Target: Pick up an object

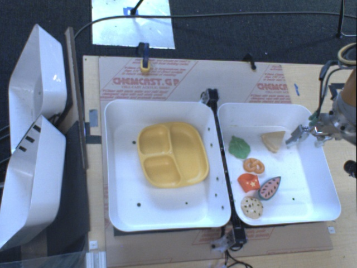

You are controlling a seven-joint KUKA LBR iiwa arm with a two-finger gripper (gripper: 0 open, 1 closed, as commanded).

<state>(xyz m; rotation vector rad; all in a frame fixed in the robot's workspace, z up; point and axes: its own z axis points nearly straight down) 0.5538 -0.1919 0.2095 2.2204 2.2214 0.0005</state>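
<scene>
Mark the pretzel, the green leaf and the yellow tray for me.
pretzel (254,165): camera view, on its middle twist.
green leaf (239,147): camera view, centre of the leaf.
yellow tray (177,135): camera view, on the upper right compartment's floor.

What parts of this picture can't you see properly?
- Arm: cut off by the camera view's right edge.
- Gripper: too small and blurry to tell its state.
- Slice: covers part of the cookie.
- Spare bins: cut off by the left edge.

Red "CHEMCAST GP" lettering repeats on the cardboard sheet (167,74) lying under the two bins; smaller print unreadable
</scene>
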